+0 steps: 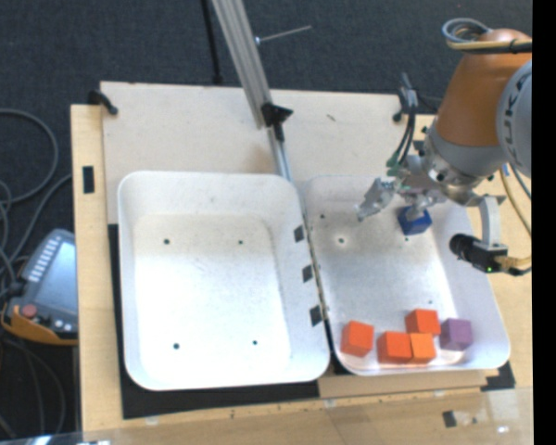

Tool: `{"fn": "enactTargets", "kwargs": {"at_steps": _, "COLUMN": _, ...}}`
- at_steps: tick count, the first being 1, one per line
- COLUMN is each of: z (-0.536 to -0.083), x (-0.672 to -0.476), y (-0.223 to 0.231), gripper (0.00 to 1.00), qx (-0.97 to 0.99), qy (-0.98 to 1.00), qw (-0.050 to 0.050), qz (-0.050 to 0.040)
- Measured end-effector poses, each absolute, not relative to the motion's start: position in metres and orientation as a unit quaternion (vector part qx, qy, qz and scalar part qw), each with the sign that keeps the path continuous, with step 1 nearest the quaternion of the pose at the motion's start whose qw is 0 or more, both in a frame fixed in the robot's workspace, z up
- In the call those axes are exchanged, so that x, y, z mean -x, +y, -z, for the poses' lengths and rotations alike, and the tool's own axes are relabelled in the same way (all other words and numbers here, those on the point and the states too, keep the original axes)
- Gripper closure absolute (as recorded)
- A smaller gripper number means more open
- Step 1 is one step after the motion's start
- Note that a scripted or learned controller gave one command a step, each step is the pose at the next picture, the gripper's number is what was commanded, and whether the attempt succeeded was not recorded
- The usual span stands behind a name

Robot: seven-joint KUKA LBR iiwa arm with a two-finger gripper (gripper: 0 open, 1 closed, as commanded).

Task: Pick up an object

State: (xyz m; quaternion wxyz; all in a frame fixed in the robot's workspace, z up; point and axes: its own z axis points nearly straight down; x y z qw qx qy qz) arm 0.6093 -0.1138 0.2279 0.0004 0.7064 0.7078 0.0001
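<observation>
Hand [396,199] hangs over the far end of the right bin [375,267], w/ a blue block [414,219] just beside and under it. Can't tell if the fingers grip it or how wide they stand.

If it's held: lift straight up, slow, no twist. If not: re-centre over the block, then close.

Other blocks sit well below the hand at the near rim: orange cubes [357,337], purple cube [456,333]. Nothing crowds the blue one. Left bin [213,276] lies left of the hand; a metal post [246,54] is up-left, clear of a straight lift.

Grey arm with orange band [477,82] reaching in from right; hand [398,202] lowered, pointing down-left
</observation>
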Motion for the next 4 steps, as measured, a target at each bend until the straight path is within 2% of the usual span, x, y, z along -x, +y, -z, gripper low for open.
{"fn": "enactTargets", "kwargs": {"at_steps": 1, "z": -0.108, "x": -0.563, "y": -0.161, "gripper": 0.0, "qx": -0.708, "qy": 0.706, "qw": -0.002, "qz": 0.0029}}
{"fn": "enactTargets", "kwargs": {"at_steps": 2, "z": -0.099, "x": -0.484, "y": -0.186, "gripper": 0.0, "qx": -0.709, "qy": 0.705, "qw": 0.0, "qz": 0.0013}}
{"fn": "enactTargets", "kwargs": {"at_steps": 3, "z": -0.11, "x": -0.489, "y": -0.185, "gripper": 1.0, "qx": -0.709, "qy": 0.705, "qw": 0.004, "qz": -0.0018}}
{"fn": "enactTargets", "kwargs": {"at_steps": 4, "z": -0.109, "x": -0.488, "y": -0.185, "gripper": 0.0, "qx": -0.709, "qy": 0.705, "qw": 0.004, "qz": -0.0015}}
